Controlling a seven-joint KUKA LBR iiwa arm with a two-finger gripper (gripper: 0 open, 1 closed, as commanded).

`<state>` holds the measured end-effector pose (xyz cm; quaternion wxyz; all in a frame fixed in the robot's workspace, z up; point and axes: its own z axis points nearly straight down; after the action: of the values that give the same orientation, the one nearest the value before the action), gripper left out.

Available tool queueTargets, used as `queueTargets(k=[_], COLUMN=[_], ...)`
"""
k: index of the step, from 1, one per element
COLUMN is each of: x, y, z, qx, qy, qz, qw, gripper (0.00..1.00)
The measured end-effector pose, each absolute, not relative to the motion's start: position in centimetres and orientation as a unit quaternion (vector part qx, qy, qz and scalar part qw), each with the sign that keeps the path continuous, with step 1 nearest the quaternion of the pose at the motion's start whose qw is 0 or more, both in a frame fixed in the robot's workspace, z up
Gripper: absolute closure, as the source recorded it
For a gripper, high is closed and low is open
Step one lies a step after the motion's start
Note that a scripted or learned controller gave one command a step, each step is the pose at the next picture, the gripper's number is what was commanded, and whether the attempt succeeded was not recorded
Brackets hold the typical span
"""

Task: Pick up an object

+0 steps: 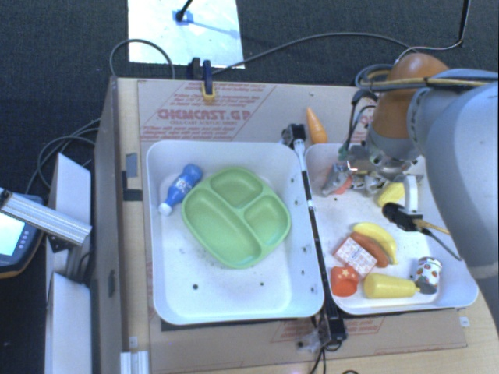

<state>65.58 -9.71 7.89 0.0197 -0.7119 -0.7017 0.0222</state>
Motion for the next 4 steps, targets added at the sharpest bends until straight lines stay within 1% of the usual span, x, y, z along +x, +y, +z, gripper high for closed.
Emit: queueTargets(k=[3,4], x=[65.61,65.59], y=[-9.91,-9.59], z=[7.88,7.89], qx=[-0.711,-0.712], qy=[-0.702,-0.702], qz=[0.0207,0.0225], qw=[0.022,0.019], gripper=[0.0,0.0])
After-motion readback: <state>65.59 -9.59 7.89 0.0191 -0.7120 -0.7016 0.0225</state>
